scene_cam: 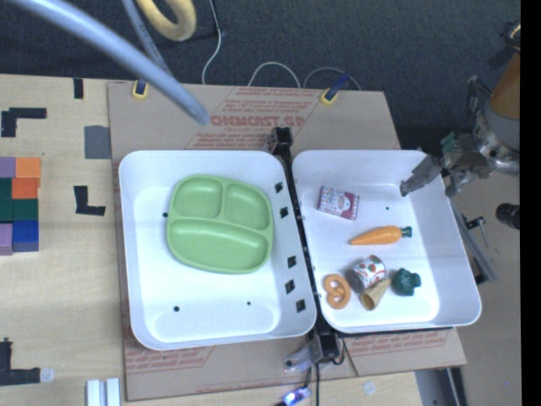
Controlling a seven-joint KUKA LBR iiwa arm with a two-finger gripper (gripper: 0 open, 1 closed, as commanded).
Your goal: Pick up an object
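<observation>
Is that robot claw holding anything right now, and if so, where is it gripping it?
Nothing is held. The gripper hangs over the upper right edge of the right bin, apart from the carrot and the other items.

A robotics lab is indicated: two white bins [135, 227] are clamped onto a cardboard sheet [254, 117] on the tabletop [51, 311], cables [270, 70] are trailed over its far edge onto dark carpet, and coloured test blocks [19, 205] are stacked at its left edge.
</observation>
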